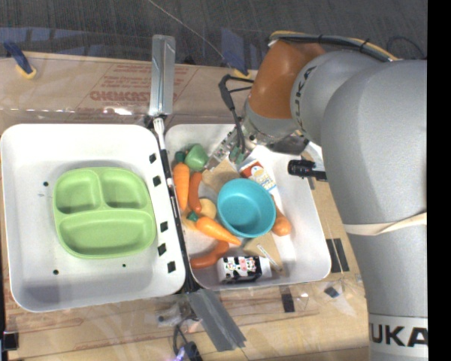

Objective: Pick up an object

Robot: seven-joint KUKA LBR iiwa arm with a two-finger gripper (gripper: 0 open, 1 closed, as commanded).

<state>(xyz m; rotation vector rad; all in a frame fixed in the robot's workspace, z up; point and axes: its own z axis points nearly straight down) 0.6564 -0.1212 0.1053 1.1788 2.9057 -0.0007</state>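
Toys (210,228) sit piled in right bin (308,254). End effector (229,150) is low at 12 o'clock w/ nothing lifted yet; can't tell its grip. Pick still to do.

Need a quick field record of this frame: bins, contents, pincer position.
left bin: holds a green divided plate
right bin: holds a blue bowl, carrots, a small green cup, a black-and-white carton, other small items
pincer: low over the far end of the right bin, beside the green cup
held object: none seen between its fingers
arm: reaches in from the right, above the right bin
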